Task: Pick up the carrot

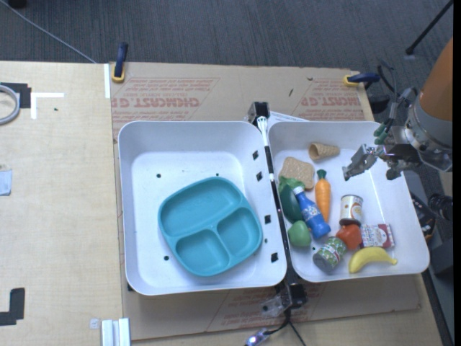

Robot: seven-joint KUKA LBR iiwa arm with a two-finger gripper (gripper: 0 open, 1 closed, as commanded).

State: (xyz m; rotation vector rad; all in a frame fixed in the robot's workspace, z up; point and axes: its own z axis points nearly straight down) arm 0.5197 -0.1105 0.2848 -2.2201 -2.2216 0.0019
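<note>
At frame's right: claw (pixel 366 161) above right bin (pixel 412 215), its state unreadable | carrot (pixel 323 196) mid-bin, apart from claw | arm cut off by edge

Orange carrot (pixel 323 195) with green top, lying flat in right bin, top pointing away from camera, tip toward near side, just beside blue bottle, untouched.
</note>
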